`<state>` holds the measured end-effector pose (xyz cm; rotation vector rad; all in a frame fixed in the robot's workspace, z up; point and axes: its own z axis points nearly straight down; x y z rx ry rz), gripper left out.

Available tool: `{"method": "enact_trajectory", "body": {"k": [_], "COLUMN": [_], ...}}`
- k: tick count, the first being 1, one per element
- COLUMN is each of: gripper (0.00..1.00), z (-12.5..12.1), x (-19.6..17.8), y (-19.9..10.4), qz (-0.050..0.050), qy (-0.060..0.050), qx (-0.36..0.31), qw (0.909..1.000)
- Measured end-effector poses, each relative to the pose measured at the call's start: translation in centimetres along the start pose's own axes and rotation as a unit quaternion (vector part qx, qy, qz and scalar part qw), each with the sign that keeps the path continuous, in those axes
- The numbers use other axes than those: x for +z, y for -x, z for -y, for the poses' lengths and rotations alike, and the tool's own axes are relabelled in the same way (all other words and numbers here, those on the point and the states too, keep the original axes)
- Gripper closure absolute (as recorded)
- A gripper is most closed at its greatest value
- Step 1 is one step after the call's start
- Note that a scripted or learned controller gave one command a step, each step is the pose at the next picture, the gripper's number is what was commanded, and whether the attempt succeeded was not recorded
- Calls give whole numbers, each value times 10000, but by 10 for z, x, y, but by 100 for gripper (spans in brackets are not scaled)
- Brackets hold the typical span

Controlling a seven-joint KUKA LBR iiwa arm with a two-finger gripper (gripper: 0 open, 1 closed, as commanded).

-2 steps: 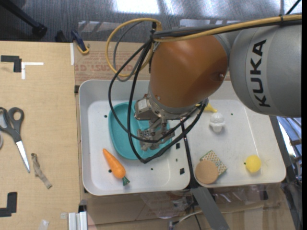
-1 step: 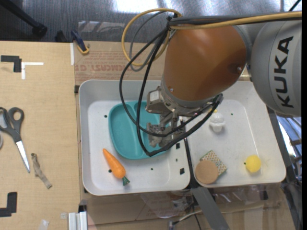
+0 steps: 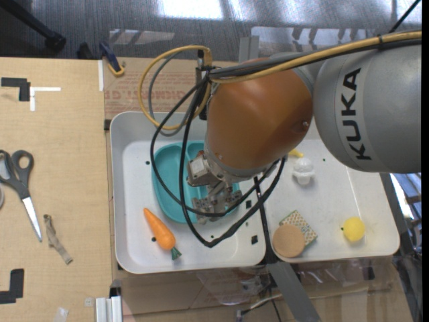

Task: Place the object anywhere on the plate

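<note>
A teal plate (image 3: 171,180) lies in the left white bin (image 3: 125,200). My gripper (image 3: 213,203) hangs low over the plate's right part, under the orange wrist band (image 3: 258,123), which hides much of the plate. An orange carrot (image 3: 161,231) with a green tip lies on the bin floor just off the plate's lower left rim, apart from the gripper. I cannot make out anything in the gripper.
The right bin (image 3: 375,247) holds a white small object (image 3: 303,170), a yellow lemon (image 3: 354,229), a round tan disc (image 3: 289,241) and a patterned square (image 3: 301,224). Black and yellow cables (image 3: 161,113) loop over the left bin. Scissors (image 3: 20,180) lie on the bench at left.
</note>
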<state>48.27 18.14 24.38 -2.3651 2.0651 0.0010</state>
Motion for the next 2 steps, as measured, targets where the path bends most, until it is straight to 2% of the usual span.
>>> {"method": "enact_trajectory", "body": {"k": [1, 2], "gripper": [100, 0], "z": [45, 45], "x": [-48, -48], "y": [18, 18], "qz": [18, 18], "qy": [-13, -10], "qx": [-1060, -1063], "qw": [9944, 9943]}}
